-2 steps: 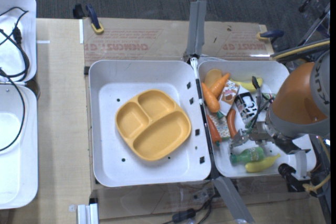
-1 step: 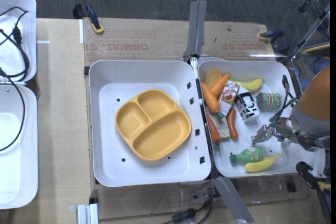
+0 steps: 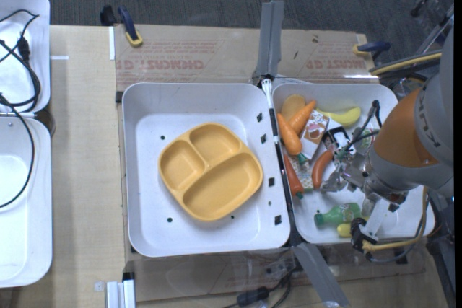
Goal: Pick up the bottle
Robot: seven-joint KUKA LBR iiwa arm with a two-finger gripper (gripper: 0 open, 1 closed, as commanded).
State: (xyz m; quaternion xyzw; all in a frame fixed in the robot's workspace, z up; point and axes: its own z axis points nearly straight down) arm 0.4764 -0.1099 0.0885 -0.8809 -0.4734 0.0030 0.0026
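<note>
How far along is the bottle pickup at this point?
Early. Done: the arm has reached over the right bin, with the gripper low among the toy food. In hand: nothing visibly held. The green bottle lies on the bin floor near the front edge, beside the gripper rather than in it. Left: closing on the bottle and lifting it.

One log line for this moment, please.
gripper: over right bin | green plastic bottle: lying in bin, not held | yellow divided plate: left bin
</note>
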